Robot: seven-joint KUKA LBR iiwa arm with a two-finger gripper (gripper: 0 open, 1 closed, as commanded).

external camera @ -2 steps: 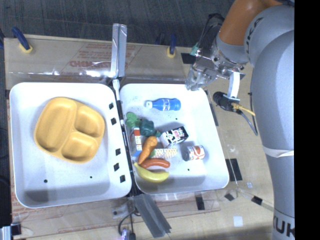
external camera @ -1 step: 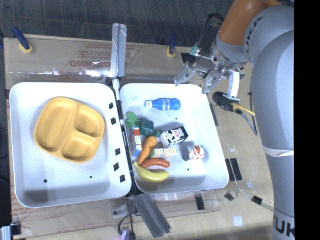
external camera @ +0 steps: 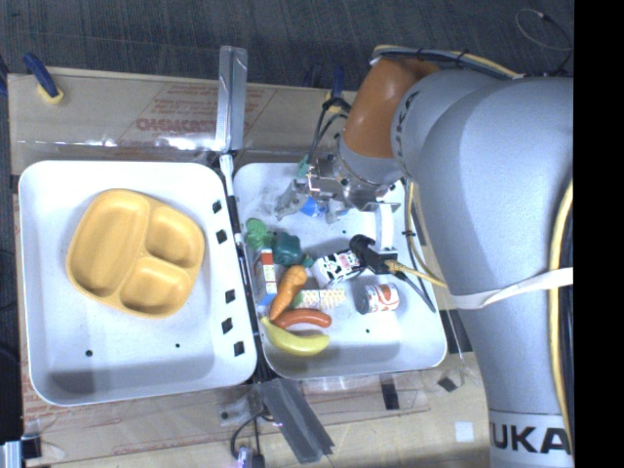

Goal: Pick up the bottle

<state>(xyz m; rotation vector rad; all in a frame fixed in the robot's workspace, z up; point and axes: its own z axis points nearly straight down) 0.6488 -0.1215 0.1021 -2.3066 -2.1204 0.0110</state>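
Bottle: I see a small clear plastic bottle (external camera: pixel 295 201) with a blue patch, lying at the right bin's (external camera: pixel 419 344) far end.
Gripper: the gripper (external camera: pixel 314 185) sits right at it; I cannot tell its opening.
Neighbours: smooth orange carrot (external camera: pixel 289 290), yellow banana (external camera: pixel 297 340), red sausage (external camera: pixel 304 319).
Left bin: glossy yellow compartment tray (external camera: pixel 134 252).

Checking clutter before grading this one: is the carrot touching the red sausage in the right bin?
Touching. The camera view shows the lower tip of the carrot resting against the top of the red sausage, with no white of the right bin visible between them.
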